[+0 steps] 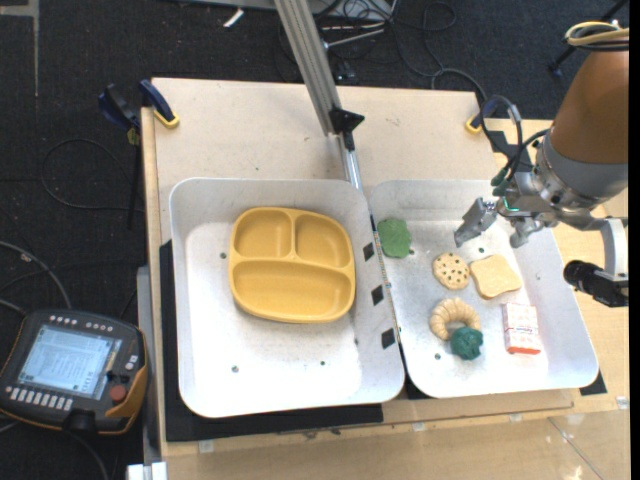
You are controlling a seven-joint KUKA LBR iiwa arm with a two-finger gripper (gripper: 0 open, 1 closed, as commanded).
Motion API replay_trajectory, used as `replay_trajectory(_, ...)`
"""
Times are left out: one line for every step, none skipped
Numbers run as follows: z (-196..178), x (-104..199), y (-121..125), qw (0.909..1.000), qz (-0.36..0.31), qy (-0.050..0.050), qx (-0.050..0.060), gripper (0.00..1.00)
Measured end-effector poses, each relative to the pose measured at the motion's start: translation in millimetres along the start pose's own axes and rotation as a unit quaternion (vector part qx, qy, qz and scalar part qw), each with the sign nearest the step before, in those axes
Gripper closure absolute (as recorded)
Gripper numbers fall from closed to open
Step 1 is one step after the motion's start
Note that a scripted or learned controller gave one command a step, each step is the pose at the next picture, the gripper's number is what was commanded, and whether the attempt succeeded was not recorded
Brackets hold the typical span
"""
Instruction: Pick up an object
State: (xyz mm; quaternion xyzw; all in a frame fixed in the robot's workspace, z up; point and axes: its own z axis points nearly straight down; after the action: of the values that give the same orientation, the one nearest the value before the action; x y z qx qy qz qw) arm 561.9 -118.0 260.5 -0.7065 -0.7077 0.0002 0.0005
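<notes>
Nearest, at lower left, off the bench: grey teach pendant [70,366] with lit screen, parked on dark floor, out of the arm's reach.

Next, on the bench, two shallow white bins side by side, edges touching in the middle. Left bin [190,268]: one yellow divided plate [293,265], lying flat near the centre, probably kept apart as a drop-off spot. Right bin [575,363]: small toy foods scattered loose and mostly apart, likely so that each can be grabbed singly. Green lump [394,237] by the inner wall. Round spotted cookie [451,270] just beside a tan toast slice [494,276]. Below those, curled tan pastry [454,314] touching a teal broccoli-like piece [466,342]. Red and white carton [520,328] to the right of that pair.

Reaching in from the right: grey arm with orange band, wrist angled down over the far part of the right bin. Gripper [497,232] spread wide, one finger pointing toward the bare floor above the cookie, the other above the toast. Holds nothing; no item between the fingers, and apparently no contact with any food.

Judging by position: hovering before a descent, with cookie and toast the closest candidates. Both flat and low, so likely hard to pinch without scraping the bin floor. Pick not yet made.
</notes>
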Motion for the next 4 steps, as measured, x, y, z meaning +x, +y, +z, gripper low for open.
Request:
replay_trajectory(-0.1,-0.1,0.0,1.0,0.0,0.0,0.0,0.0)
replay_trajectory(45.3,-0.8,5.8,1.0,0.001,0.0,0.002,0.0)
replay_trajectory(104.6,-1.8,-4.3,1.0,0.001,0.0,0.003,0.0)
replay_trajectory(156.4,-10.0,-0.4,1.0,0.001,0.0,0.003,0.0)
